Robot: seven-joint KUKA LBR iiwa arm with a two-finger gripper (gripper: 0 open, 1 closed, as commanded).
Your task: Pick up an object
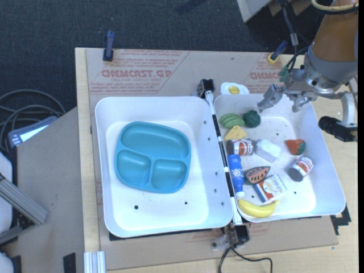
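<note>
Lying under everything, dark carpet, with a counter (pixel 170 67) topped in printed cardboard. Sitting side by side on the counter, two shallow white bins. Holding a blue divided tray (pixel 152 157) near its middle, the left bin (pixel 108 118). Holding a scatter of small things, the right bin (pixel 324 181).

Reaching in from the upper right, the grey arm with its orange band. Hovering over the far edge of the right bin, the gripper (pixel 284 98), fingers spread wide apart and gripping nothing.

Lying just below and left of the gripper, a dark green round piece (pixel 252 118), touching or almost touching a lighter green ridged piece (pixel 231 120). Resting just in front of those, a yellow wedge (pixel 236 133). Lying beside the bin's left wall, a small red-labelled can (pixel 243 148) with a white bottle (pixel 268 149) next to it. Sitting nearer the right side, a red strawberry-like piece (pixel 296 147) and a second small can (pixel 301 168). Lying toward the near end, a watermelon slice (pixel 257 174), a flat printed packet (pixel 269 187), and a banana (pixel 256 208) against the near wall. Running along the seam between the bins, a blue-and-white tube (pixel 235 173). Resting outside the right bin at its far corner, a white and yellow egg-like piece (pixel 233 89).

Clipped to the far left of the cardboard, a blue clamp (pixel 108 45).
</note>
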